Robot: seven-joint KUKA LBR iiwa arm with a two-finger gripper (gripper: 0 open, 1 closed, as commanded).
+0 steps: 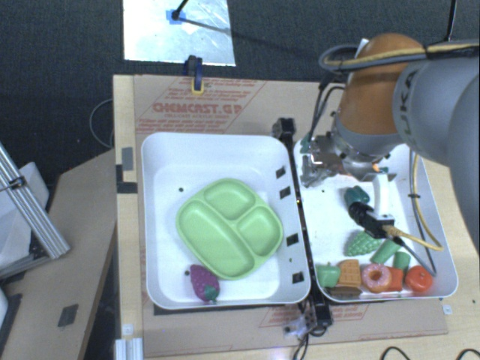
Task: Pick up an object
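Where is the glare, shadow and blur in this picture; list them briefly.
Camera view: strongest glare on the shiny silver sheet at the top; the left white bin is evenly lit, with soft shadow under the green divided plate; the arm's orange band looks soft and slightly blurred; small toys such as the pink-iced doughnut stay fairly sharp.

A: Cam position?
B: Single fixed cam above the bench (pixel 225 100), angled down, mid-range. Left bin (pixel 161 193) and right bin (pixel 442 272) both framed; arm (pixel 427 88) enters from the right.
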